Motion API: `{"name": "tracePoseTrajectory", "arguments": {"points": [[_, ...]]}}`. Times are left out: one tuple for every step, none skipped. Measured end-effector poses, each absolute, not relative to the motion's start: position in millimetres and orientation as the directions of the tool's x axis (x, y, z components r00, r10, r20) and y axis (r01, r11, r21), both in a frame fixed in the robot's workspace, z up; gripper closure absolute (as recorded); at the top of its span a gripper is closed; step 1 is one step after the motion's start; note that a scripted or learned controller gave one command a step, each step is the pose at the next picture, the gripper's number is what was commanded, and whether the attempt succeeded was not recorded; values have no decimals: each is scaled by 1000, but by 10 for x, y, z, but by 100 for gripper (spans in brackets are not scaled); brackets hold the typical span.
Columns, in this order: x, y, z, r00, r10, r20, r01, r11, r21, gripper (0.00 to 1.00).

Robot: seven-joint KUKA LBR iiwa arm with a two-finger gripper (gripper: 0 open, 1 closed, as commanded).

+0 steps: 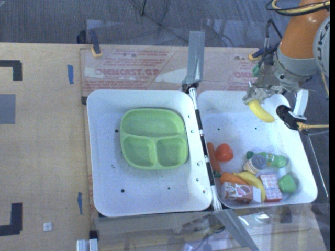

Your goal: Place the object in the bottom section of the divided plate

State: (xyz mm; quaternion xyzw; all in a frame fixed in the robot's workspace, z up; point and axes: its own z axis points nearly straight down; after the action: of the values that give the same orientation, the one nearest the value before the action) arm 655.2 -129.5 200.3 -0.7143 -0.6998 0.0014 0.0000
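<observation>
A green divided plate [154, 138] lies in the left bin [104, 187], with one wide section at the far side and two smaller sections at the near side. My gripper [256, 99] hangs over the far part of the right bin [230, 119], shut on a yellow toy banana [261, 112] that sticks out below its fingers toward the right. The banana looks lifted off the bin floor.
Near the front of the right bin lie a red tomato [224, 152], a carrot [230, 178], a second banana [253, 180], a small bottle [264, 161], a red carton [270, 186], a green pepper [287, 184] and a packet [238, 192]. A metal divider [196, 61] stands behind the bins.
</observation>
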Motion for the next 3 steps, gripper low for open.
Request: {"name": "tracePoseTrajectory", "arguments": {"points": [[6552, -540, 2184, -39, 999, 0, 999, 39, -1, 100], [6358, 18, 2248, -416, 909, 1, 909, 416, -2, 100], [6421, 759, 2132, -473, 881, 0, 881, 473, 1, 100]]}}
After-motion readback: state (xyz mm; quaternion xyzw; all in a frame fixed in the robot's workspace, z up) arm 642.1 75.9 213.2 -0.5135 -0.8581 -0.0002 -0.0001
